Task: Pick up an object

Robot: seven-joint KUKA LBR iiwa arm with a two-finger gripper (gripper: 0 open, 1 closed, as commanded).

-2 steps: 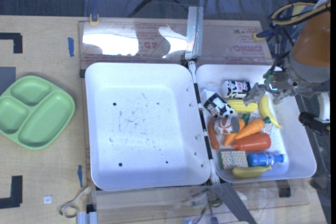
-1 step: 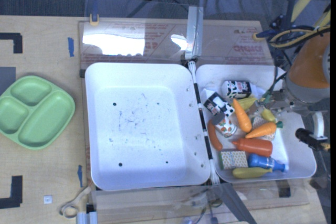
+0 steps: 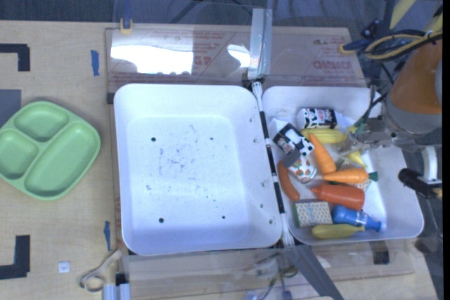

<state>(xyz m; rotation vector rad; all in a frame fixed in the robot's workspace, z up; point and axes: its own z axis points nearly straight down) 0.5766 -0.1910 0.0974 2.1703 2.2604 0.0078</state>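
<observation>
Claw (image 3: pixel 362 140) hovers at the right bin's (image 3: pixel 411 225) edge, its grip state impossible to tell. Toys lie left of it, an orange carrot (image 3: pixel 322 154) nearest; nothing looks picked up yet.

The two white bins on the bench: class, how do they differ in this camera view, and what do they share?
The left bin looks bigger; the right bin looks smaller and is partly covered by the arm. The left bin's floor shows faint blue marks and dark dots; the right bin's floor lies under a pile of toy food, including an orange carrot and a blue bottle. Both are white, shallow, round-cornered and side by side.
</observation>
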